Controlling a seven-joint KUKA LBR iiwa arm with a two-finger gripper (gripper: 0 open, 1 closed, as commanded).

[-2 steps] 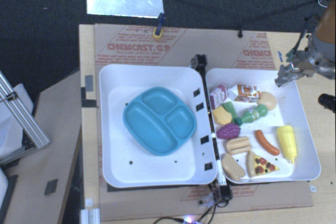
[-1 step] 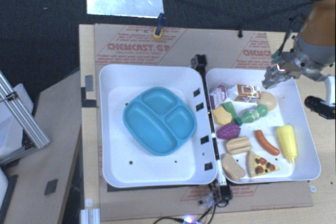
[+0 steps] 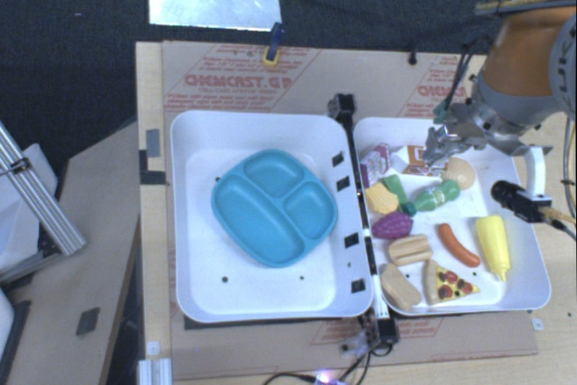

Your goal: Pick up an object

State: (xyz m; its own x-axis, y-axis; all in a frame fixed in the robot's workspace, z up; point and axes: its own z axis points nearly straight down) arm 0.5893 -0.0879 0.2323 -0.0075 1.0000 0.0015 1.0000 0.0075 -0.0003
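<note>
Camera view: pincer (image 3: 439,142) is seen low in right bin (image 3: 532,284), just left of beige egg (image 3: 460,173); open/shut state can't be told. Food toys are clustered below.

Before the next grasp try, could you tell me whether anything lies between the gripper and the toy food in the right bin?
Nothing visible does: the gripper hangs right over the small printed packet and the round beige toy in the shallow white right bin.

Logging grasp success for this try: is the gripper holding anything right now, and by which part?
It cannot be told. The gripper sits low over the right bin, near the toy food, but nothing shows between its tips.
</note>
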